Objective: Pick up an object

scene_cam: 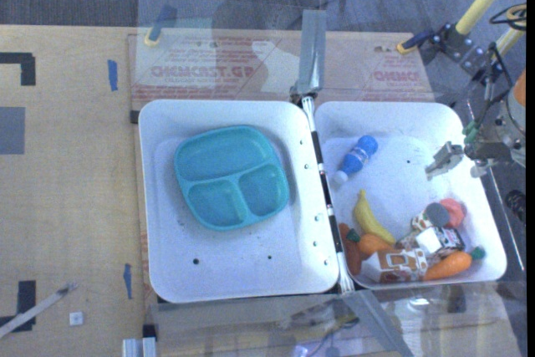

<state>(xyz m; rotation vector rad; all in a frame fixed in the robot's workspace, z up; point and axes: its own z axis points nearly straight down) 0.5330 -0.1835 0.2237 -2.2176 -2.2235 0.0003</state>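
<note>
grey two-finger gripper, fingers spread with nothing between, is hovering over the right white plastic bin, well apart from the blue plastic bottle and yellow toy banana.

Faint reddish print on clear sheet behind bins, possibly "CHEMCAST GP"; blurred.

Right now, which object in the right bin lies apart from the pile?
The blue bottle, alone toward the bin's far left; the banana and other toys cluster along the near edge.
</note>
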